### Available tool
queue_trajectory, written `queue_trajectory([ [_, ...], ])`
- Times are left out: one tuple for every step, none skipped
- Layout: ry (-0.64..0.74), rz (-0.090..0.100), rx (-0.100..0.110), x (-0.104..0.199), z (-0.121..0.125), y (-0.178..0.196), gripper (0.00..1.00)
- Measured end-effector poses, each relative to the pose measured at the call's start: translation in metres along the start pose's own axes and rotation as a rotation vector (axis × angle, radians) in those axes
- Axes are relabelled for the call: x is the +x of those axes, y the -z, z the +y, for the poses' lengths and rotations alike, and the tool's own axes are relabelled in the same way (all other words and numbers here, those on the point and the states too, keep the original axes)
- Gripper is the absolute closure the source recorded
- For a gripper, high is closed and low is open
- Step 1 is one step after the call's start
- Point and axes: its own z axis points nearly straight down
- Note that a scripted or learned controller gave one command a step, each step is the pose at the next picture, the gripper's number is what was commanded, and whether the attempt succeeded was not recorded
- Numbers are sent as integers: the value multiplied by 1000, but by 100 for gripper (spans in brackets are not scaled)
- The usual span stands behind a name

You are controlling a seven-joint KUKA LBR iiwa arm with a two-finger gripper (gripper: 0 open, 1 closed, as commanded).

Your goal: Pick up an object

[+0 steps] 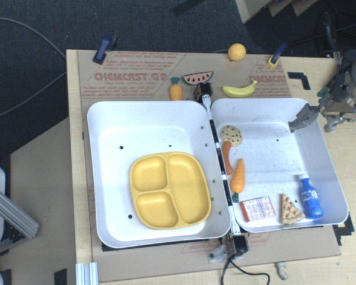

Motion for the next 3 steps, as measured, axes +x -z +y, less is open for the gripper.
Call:
queue_trajectory([
  [-1,1,3,-41,35,-131,0],
  [4,11,4,-40,95,-177,0],
  [2,1,-1,32,103,-144,0],
])
